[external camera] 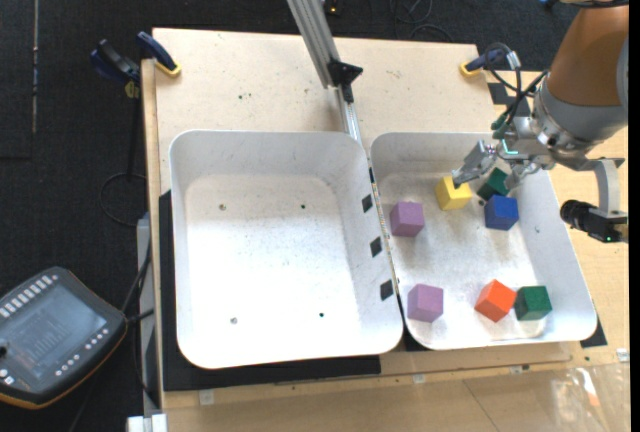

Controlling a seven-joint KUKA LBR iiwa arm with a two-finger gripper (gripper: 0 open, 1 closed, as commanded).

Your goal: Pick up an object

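My gripper point(492, 172) hangs over the upper part of the right bin point(560, 250), open, with its fingers spread. A dark green block point(493, 185) lies just below and between the fingers, partly hidden by them, and I cannot tell whether they touch it. A yellow block point(453, 193) sits right beside the left fingertip. Just in front of the gripper is a blue block point(501, 212). Further off in the same bin lie two purple blocks point(406, 218) point(425, 302), an orange block point(494, 300) and a green block point(533, 301).
The left bin point(200, 220) stands against the right bin's left wall. A slanted metal rail point(305, 5) runs from the back down to the bins' join. Clamps point(155, 55) point(485, 60) hold the board's far corners. A handheld pendant point(50, 335) lies at the lower left.
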